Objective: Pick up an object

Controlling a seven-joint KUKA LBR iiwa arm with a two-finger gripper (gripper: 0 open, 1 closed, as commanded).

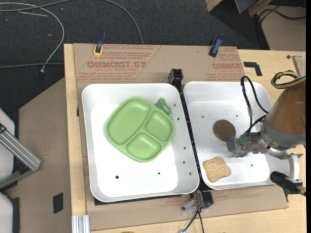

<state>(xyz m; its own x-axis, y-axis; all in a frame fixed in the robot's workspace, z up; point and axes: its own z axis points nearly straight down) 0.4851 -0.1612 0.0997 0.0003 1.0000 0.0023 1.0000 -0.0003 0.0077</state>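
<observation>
- Bench: brown board [146, 57] on dark carpet, two blue clamps at the far edge, two white bins side by side.
- Left bin [97, 178]: green divided plate [140, 128]; small green piece [164, 106] touching its upper right rim.
- Right bin [209, 93]: brown disc [224, 129] mid-bin; tan cracker-like piece [216, 169] at the near left corner.
- Gripper [238, 147] low, just right of the disc. Finger opening: cannot tell; arm body and cables cover it.
- Progress, judged: nothing seen lifted; grasp and raise remain.
</observation>
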